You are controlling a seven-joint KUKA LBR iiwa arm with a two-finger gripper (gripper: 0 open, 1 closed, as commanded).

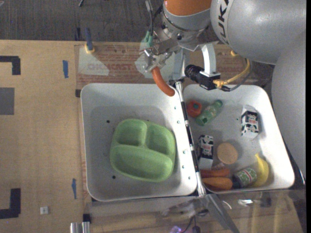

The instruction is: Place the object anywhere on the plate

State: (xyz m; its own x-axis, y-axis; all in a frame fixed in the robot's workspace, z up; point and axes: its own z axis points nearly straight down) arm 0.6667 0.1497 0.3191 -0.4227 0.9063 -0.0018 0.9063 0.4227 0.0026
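Note:
A green sectioned plate (143, 150) lies in the left bin (92, 130), tilted slightly. My gripper (156, 68) hangs above the back edge of that bin, near the divider between the bins. An orange-red sausage-shaped object (163, 83) sticks down and to the right from between its fingers, so the gripper is shut on it. The object hangs over the bin's back right corner, well behind the plate and clear of it.
The right bin (274, 125) holds several items: a red tomato-like piece (194, 108), a green bottle (209, 112), two small cow-print cartons (250, 122), a round tan disc (227, 153), a carrot (217, 182), a banana (262, 169) and a small bottle (244, 176).

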